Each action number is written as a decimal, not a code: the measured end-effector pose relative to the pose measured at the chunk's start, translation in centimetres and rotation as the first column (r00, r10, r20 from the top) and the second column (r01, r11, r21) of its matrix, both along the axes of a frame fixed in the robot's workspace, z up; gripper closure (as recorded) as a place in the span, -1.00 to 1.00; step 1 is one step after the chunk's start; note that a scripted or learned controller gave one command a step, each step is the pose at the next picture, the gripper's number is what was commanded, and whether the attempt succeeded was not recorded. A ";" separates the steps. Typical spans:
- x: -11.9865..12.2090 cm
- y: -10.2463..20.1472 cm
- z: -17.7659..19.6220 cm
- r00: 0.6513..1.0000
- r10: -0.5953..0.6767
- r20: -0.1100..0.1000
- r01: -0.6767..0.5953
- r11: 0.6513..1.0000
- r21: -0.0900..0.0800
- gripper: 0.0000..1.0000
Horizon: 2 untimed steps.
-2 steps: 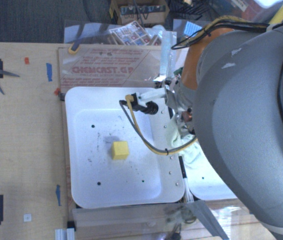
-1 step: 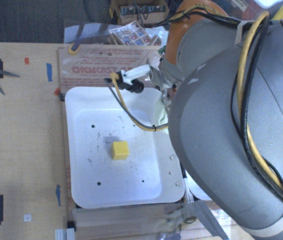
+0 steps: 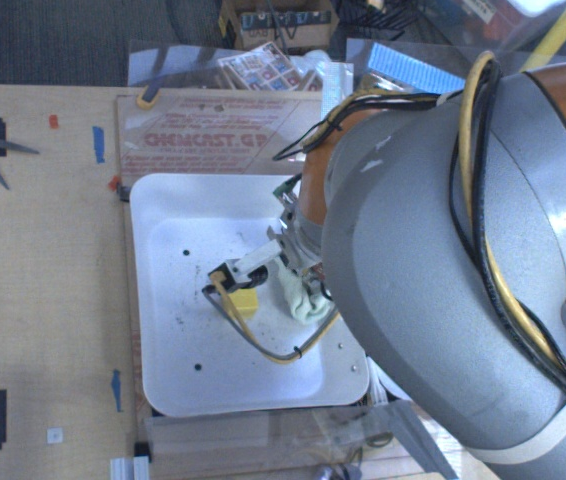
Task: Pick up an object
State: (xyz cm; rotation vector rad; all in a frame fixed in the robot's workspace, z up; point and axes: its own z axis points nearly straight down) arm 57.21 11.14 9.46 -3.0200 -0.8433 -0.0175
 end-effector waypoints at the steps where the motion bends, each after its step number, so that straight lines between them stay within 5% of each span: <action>1: 1.2 5.5 9.0 0.966 -0.260 -0.008 0.260 0.966 -0.008 1.00; 2: 7.7 -0.1 7.5 0.940 -0.340 -0.009 0.340 0.940 -0.008 1.00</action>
